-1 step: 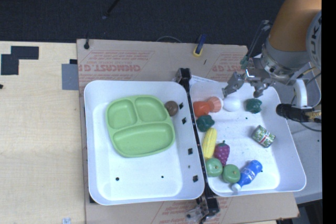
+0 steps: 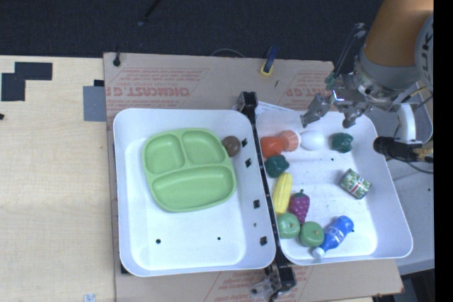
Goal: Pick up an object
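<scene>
While the hand (image 2: 334,112) hangs open, ten toys (image 2: 298,206) fill one bin (image 2: 393,223), one tray (image 2: 189,169) the other.

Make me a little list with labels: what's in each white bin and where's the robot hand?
left bin: green divided plate, small brown ball beside it
right bin: orange toy, white egg, two dark green toys, yellow corn, purple grapes, two round green toys, blue bottle, small can
hand: above the right bin's far edge, near the egg
holding: nothing seen between its fingers
</scene>
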You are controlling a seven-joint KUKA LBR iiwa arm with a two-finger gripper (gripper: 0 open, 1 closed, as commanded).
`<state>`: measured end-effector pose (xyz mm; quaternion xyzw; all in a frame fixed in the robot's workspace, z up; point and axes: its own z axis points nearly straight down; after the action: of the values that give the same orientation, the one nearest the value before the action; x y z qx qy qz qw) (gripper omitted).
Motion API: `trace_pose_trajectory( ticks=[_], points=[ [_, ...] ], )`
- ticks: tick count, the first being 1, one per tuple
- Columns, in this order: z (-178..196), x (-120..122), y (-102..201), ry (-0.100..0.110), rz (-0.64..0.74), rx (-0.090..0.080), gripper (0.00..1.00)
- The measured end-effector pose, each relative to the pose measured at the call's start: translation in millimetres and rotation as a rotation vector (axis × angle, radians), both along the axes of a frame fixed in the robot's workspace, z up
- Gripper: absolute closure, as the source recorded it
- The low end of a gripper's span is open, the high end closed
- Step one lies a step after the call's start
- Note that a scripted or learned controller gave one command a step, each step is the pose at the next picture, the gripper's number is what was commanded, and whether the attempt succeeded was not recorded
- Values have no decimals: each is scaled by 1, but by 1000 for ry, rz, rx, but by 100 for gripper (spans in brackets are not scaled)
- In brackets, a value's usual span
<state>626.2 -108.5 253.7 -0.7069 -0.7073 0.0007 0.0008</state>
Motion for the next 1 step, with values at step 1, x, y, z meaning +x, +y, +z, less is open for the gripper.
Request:
trace_pose_trajectory(
  ticks=[1],
  points=[
    [-52, -7, -6, 3, 0, 1, 0]
  ],
)
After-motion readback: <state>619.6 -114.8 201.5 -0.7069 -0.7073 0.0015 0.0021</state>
